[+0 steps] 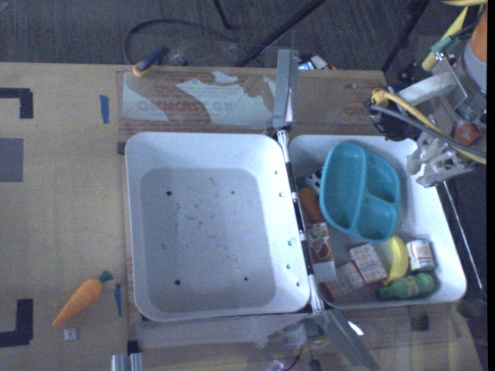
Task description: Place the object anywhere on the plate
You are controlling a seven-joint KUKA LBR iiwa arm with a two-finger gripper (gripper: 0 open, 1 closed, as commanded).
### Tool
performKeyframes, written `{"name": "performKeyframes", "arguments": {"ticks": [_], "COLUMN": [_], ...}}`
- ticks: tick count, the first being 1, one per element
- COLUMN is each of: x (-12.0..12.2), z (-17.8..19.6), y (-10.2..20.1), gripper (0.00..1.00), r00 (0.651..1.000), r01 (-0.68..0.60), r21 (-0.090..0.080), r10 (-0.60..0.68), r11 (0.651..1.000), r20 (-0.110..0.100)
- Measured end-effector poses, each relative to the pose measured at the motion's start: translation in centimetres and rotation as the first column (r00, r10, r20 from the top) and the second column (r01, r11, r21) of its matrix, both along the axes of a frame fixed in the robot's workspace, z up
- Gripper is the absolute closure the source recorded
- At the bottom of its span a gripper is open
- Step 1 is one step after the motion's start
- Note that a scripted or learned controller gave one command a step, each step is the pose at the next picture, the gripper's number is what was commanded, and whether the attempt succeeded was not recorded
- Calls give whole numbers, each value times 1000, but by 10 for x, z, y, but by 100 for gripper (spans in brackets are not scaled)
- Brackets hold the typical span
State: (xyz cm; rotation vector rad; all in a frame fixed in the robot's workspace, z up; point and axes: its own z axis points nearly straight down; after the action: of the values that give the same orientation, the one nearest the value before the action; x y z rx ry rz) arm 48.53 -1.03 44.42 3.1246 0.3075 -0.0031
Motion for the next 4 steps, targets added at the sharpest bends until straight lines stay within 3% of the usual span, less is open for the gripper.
{"name": "performKeyframes", "arguments": {"ticks": [2, 3, 4], "x": [2, 7, 8], "z": [19, -10, 0], "y": [-1, 44, 44], "gripper": [100, 100, 100], "r00": [1000, 993, 993], "r01": [3, -116, -118], "r21": [-3, 2, 1], "r10": [-3, 116, 118], "r11": [1000, 993, 993], "r20": [1, -3, -4]}}
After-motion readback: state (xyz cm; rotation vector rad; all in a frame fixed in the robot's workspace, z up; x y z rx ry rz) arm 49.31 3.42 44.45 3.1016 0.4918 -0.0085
